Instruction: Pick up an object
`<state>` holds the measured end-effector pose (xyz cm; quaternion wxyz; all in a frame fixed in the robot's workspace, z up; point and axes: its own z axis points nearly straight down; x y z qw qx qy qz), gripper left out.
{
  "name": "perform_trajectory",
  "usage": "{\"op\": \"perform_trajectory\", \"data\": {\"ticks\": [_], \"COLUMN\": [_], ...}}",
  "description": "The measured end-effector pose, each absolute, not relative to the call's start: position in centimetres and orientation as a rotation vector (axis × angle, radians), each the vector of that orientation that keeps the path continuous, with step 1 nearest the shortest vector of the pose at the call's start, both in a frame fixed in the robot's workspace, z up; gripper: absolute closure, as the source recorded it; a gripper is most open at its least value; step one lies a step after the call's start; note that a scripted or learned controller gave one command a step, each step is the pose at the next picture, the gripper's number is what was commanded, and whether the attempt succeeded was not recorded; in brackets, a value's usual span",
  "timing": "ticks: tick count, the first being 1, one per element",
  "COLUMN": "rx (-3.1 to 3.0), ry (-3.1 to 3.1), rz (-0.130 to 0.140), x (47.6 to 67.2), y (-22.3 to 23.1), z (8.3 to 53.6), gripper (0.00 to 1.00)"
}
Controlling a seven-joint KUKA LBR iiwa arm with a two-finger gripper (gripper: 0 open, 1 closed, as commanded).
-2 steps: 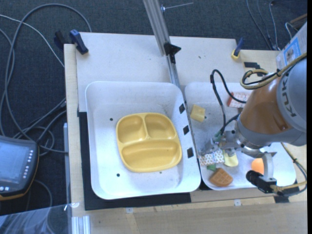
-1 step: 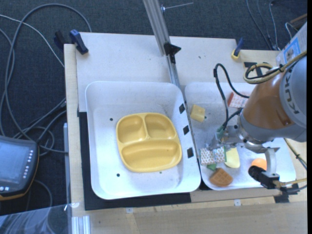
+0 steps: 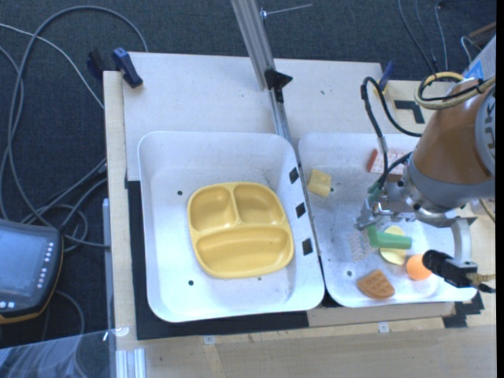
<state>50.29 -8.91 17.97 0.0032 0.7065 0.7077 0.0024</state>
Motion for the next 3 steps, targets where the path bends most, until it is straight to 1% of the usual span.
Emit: {"op": "perform_trajectory", "data": {"ticks": [1,2,3], "rx": [2.218,2.213,2.214], "ry": [2.221,2.229,2.219], "rz": [0.004,0.005,-0.003], "x": [50.4,51.9,52.7], "y": [-8.9,-3.8,0.8], "z": [20.3,21.8,21.2], "gripper": [1.00,1.00,1.00]}}
